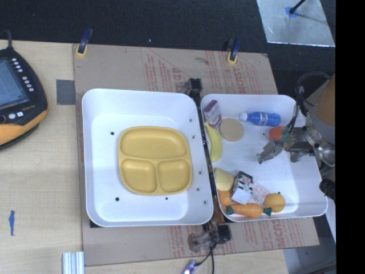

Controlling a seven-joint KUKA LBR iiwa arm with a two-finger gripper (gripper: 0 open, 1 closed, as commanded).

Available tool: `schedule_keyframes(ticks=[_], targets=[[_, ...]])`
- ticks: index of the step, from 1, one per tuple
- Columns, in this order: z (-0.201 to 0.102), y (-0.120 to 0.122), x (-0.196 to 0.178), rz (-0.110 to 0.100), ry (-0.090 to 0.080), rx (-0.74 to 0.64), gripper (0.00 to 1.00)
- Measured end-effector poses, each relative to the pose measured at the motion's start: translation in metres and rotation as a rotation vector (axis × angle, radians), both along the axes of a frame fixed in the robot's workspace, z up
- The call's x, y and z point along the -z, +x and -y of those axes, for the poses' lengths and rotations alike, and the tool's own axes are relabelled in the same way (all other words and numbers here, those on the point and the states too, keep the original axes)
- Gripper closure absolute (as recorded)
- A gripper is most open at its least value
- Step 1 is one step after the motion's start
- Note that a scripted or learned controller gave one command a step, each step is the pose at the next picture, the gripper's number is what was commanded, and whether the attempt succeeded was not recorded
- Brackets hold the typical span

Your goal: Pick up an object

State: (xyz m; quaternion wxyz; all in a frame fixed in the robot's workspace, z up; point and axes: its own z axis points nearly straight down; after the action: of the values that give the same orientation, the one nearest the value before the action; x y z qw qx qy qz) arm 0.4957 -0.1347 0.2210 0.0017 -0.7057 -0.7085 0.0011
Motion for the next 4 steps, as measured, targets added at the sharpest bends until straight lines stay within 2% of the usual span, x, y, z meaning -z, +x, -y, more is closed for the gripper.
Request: schedule_keyframes(ticks=[1,3,4], targets=[[-0.038,0.021,0.130,-0.002,-0.001,-0.003,0.00],[-0.026,0.027,0.129,0.003,-0.003,-0.002,0.00],[-0.026,0.116,0.129,0.002,0.000,0.002,0.00]])
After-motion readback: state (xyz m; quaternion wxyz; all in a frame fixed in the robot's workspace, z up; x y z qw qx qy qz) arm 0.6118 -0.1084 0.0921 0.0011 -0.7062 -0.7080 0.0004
